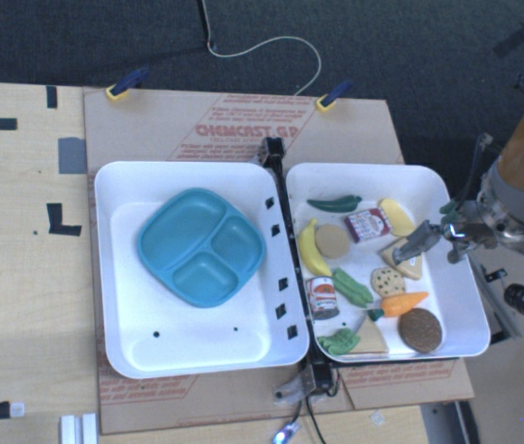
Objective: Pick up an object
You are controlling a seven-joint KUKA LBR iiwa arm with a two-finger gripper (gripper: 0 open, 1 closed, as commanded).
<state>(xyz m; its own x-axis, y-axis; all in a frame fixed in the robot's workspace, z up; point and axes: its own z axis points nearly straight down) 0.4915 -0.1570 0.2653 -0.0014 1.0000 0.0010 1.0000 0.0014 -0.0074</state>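
Toy food is crowded into the right bin: a banana by its left wall, a green chili pepper near the far edge, a carrot and a brown cookie toward the near right corner. The gripper is seen low over the bin's right side, above a wedge of cheese; how far it is parted cannot be told. A blue divided plate is held by the left bin.

Even, bright light; soft focus, faint shadows.
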